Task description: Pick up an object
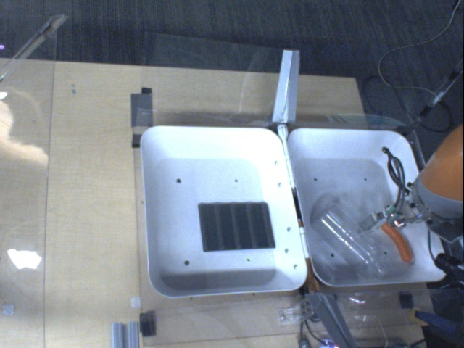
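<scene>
A flat black ribbed rectangle (236,225) lies in the left bin (167,158), a little right of its middle. In the right bin (341,151) a clear plastic cup-like object (346,235) lies on its side. A small orange elongated object (400,245) rests near that bin's right wall. The arm comes in from the right with its orange band (444,172) showing. My gripper (390,217) is low in the right bin, just above the orange object's upper end and right of the clear one. Nothing can be made out in its grasp.
A black cable (395,167) loops over the right bin's far right corner beside the arm. A metal post (286,85) stands behind the seam between the bins. Clear panels edge the bench at the left and back.
</scene>
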{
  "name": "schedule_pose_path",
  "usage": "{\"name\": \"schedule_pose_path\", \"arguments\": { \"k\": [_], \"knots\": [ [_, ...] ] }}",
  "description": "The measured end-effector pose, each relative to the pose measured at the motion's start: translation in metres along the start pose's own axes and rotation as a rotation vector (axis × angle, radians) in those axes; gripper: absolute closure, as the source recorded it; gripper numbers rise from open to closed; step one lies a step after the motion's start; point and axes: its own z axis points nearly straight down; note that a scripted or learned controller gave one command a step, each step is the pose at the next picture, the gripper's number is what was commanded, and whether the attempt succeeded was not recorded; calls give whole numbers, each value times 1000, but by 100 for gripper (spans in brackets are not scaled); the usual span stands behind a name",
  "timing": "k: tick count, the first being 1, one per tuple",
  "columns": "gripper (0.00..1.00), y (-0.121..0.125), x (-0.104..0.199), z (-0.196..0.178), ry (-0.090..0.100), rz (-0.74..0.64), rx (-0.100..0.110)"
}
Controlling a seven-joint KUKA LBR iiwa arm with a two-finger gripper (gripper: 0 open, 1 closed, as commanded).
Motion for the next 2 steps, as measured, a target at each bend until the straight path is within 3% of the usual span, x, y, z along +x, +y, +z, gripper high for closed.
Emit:
{"name": "schedule_pose_path", "arguments": {
  "k": [1, 2],
  "knots": [
    [100, 4, 0, -12, -4, -1, -8],
    [100, -6, 34, -60, 3, 154, 9]
  ]
}}
